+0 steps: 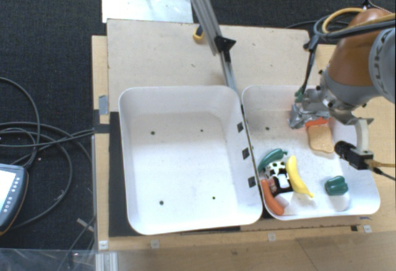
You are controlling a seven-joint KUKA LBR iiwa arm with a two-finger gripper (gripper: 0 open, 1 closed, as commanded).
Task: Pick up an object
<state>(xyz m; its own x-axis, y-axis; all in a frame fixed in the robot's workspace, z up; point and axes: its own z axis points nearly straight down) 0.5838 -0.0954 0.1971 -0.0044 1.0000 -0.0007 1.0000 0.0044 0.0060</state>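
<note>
Right bin [371, 202]: banana [297, 176], carrot [271, 196], green pepper [336, 185], bread [320, 138] clustered toward near side, presumably as pick stock; hand [301, 114] low beside bread, apparently poised for it, opening and contents impossible to tell; left bin [133, 158] bare.

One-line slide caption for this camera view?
Arm's tool low in the right bin, near a bread slice, banana and green pepper.

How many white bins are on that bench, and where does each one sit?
2. The left bin sits across the middle of the bench. The right bin sits right beside it, holding a banana and other small items, with the gripper over it.
</note>
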